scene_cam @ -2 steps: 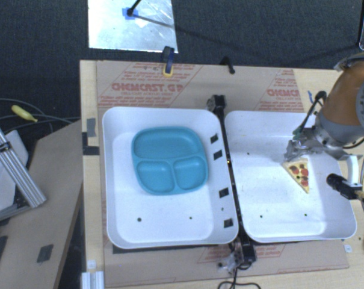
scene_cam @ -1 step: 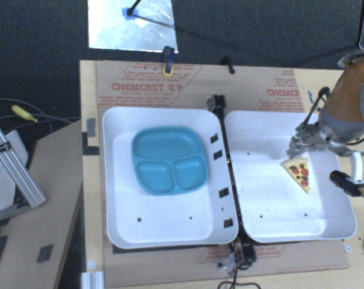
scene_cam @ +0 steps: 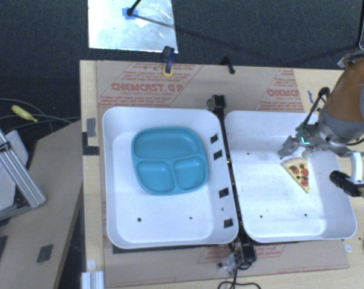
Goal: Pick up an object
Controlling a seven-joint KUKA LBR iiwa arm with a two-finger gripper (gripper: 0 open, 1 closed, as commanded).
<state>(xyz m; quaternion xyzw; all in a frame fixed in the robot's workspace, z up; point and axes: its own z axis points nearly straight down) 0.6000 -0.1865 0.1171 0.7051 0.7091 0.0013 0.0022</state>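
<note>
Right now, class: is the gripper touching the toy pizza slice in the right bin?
Cannot tell. In the camera view the gripper hangs right at the upper tip of the pizza slice, with neither a plain gap nor plain contact visible.

I see my gripper (scene_cam: 292, 147) low over the right bin (scene_cam: 260, 221), just beside a pizza slice (scene_cam: 298, 174). A blue divided plate (scene_cam: 168, 160) lies in the left bin (scene_cam: 118, 221).

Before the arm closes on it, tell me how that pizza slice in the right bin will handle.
The pizza slice lies flat on the right bin floor, so fingers may struggle to get under its thin edge. It looks like a small toy, probably light and stiff. Being flat, it should slide rather than roll if the gripper nudges it.
</note>
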